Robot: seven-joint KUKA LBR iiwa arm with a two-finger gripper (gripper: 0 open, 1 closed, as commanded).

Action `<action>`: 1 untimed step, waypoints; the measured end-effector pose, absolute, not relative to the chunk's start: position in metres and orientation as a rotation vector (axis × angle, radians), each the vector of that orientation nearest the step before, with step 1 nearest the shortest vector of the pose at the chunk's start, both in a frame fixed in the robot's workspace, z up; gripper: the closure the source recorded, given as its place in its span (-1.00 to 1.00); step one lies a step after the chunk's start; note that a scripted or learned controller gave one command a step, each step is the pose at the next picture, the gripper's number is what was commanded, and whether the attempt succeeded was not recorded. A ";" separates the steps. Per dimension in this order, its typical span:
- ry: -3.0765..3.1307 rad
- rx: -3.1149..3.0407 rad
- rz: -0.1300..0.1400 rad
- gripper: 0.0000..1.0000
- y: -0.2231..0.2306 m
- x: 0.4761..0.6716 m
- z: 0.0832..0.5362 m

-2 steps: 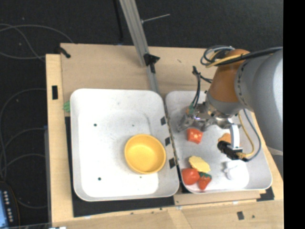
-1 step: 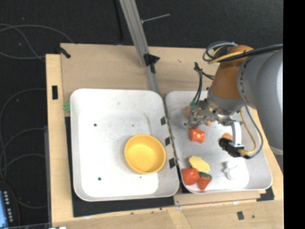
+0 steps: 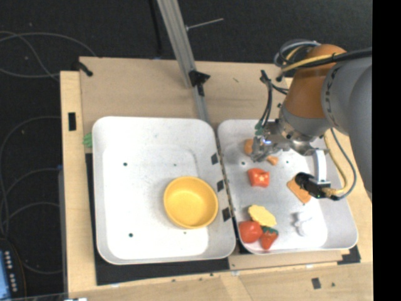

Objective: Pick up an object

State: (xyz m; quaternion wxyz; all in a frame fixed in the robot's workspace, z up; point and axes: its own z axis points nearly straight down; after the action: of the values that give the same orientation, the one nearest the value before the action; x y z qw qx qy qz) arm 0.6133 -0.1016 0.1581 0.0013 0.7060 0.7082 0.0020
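1. Yellow bowl: upright, near right edge of left bin.
2. Right bin holds the rest: red piece mid-bin; yellow piece, tomato, strawberry clustered at front edge; small white item front right.

Arm low, wrist bent down.

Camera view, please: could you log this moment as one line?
gripper: low over right bin | near: orange piece | yellow bowl: left bin

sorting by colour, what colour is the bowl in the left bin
Yellow. The bowl shows best in the camera view.
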 end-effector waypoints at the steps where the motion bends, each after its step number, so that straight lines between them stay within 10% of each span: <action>1: 2.223 2.216 0.006 1.00 -0.102 0.612 0.202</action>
State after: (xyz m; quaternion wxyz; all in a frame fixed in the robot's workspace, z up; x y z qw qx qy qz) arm 0.6123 -0.1017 0.2017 0.0015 0.7060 0.7082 0.0018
